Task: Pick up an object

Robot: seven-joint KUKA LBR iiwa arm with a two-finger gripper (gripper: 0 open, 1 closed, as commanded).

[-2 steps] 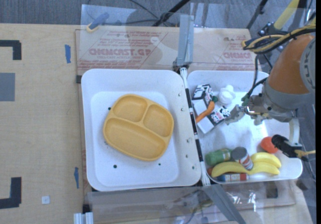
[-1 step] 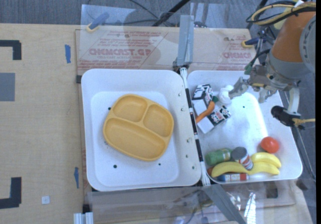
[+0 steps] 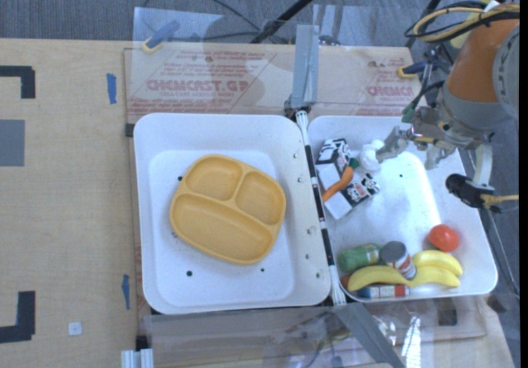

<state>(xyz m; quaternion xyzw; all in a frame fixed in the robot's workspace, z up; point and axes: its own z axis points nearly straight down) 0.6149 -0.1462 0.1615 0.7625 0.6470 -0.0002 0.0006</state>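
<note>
Gripper [image 3: 410, 145] hangs over the upper edge of the right bin [image 3: 412, 193], toward the upper right of the frame, below the arm's orange band; from where I stand I cannot tell how it is set, and I see nothing held in it. Just left of it, in the bin's upper left part, lies a clutter of small black-and-white cartons [image 3: 346, 176] with an orange carrot-like piece [image 3: 338, 186] among them. Along the bin's lower edge sit a green can [image 3: 359, 257], a small tin [image 3: 396, 255], a banana [image 3: 404, 273] and a red tomato [image 3: 444, 237]. In the left bin [image 3: 157, 193] a yellow divided plate [image 3: 227, 208] rests in the middle.
</note>
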